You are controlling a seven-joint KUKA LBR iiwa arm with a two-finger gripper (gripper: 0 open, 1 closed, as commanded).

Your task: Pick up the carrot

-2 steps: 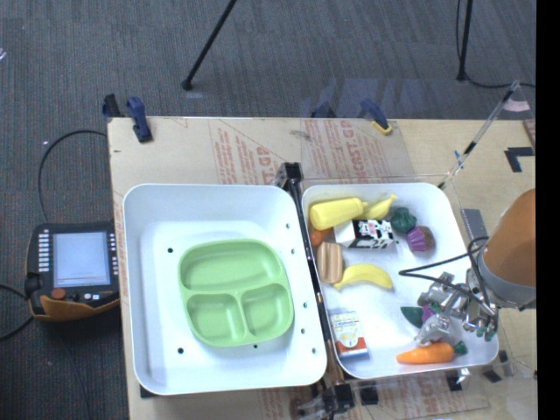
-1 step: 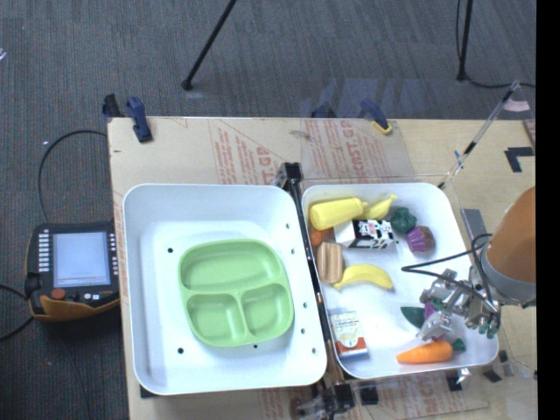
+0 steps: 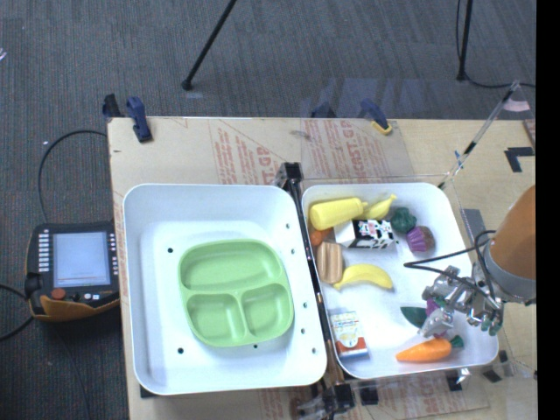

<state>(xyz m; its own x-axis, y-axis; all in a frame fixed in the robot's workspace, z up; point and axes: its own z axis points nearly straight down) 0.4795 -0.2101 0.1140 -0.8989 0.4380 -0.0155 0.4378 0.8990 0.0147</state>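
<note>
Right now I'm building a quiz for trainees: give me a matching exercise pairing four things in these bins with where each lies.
Things:
1. carrot
2. green tray
3. yellow bottle
4. banana

Places:
A. middle of the right bin
B. left bin
C. near right corner of the right bin, just below the end effector
D. far left corner of the right bin

Pairs: 1-C, 2-B, 3-D, 4-A

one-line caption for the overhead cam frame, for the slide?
KUKA gripper poised just above the carrot at the near right corner of the right bin; green divided plate sits in the left bin.
</note>
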